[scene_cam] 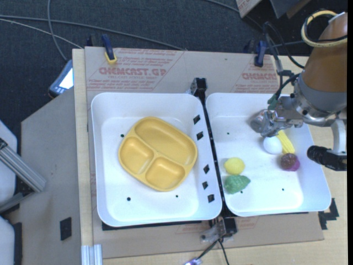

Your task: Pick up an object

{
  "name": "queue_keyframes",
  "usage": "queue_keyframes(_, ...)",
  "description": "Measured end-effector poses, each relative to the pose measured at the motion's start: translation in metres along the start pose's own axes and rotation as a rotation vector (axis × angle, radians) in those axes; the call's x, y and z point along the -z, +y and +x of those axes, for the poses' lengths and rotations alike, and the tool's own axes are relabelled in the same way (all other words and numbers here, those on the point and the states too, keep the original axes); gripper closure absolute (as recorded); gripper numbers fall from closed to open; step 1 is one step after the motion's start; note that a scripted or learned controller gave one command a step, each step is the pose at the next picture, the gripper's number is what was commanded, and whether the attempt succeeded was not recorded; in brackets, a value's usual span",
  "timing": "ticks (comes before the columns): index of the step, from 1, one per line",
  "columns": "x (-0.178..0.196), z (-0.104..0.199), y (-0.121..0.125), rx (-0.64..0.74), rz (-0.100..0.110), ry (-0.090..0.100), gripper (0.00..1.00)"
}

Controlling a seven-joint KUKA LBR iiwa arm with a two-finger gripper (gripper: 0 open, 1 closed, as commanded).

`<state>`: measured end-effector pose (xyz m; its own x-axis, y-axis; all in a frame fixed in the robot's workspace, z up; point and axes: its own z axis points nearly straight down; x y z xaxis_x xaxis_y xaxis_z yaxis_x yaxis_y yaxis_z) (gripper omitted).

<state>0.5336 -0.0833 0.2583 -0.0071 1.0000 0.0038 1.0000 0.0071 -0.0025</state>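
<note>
My gripper point(267, 123) hangs low over the back of the right bin point(242, 112), with the grey and orange arm behind it at the right. Just in front of it lie a white egg-shaped object point(271, 145) and a yellow corn-like piece point(286, 143), both close to the gripper's tip. A purple round object point(289, 162) rests a little nearer the front right. Toward the bin's left side sit a yellow lemon-like ball point(234, 165) and a green leafy piece point(236, 184).
The left bin point(105, 148) holds a yellow divided plate point(158, 153). A black divider with clips point(203, 148) runs between the bins. Blue clamps point(109, 48) hold the cardboard base at the back. A black fitting point(326, 157) juts over the right bin's right rim.
</note>
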Motion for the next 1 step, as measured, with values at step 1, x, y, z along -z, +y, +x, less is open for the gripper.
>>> queue_keyframes(1,0.0013,0.0484,0.0036,-0.001,-0.001,-0.001,1.00)
